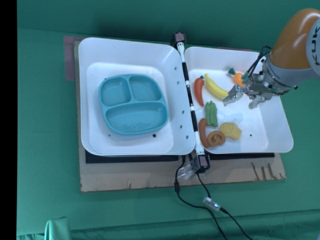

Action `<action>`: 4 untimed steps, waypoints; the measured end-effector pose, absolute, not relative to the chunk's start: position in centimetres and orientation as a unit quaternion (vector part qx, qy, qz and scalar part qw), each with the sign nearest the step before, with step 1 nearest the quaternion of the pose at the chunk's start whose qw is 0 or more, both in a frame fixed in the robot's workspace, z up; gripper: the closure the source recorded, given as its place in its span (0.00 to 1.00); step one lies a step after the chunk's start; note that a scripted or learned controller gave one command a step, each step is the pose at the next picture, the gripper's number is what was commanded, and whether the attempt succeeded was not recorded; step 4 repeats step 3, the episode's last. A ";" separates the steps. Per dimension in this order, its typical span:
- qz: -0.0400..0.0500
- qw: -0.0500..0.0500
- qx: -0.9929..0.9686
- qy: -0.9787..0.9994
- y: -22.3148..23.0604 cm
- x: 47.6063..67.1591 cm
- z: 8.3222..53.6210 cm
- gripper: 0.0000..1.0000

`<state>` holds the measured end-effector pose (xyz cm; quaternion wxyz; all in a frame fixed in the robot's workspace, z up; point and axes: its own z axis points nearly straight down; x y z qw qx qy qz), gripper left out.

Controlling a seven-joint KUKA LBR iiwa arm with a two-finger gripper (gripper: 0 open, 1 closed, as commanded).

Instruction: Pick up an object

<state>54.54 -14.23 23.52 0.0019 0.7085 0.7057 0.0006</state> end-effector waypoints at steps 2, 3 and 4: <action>0.006 0.011 0.709 0.705 -12.7 62.8 19.9 1.00; 0.001 0.003 0.708 0.706 -12.0 62.3 30.2 1.00; 0.001 0.003 0.708 0.706 -12.0 62.3 30.2 1.00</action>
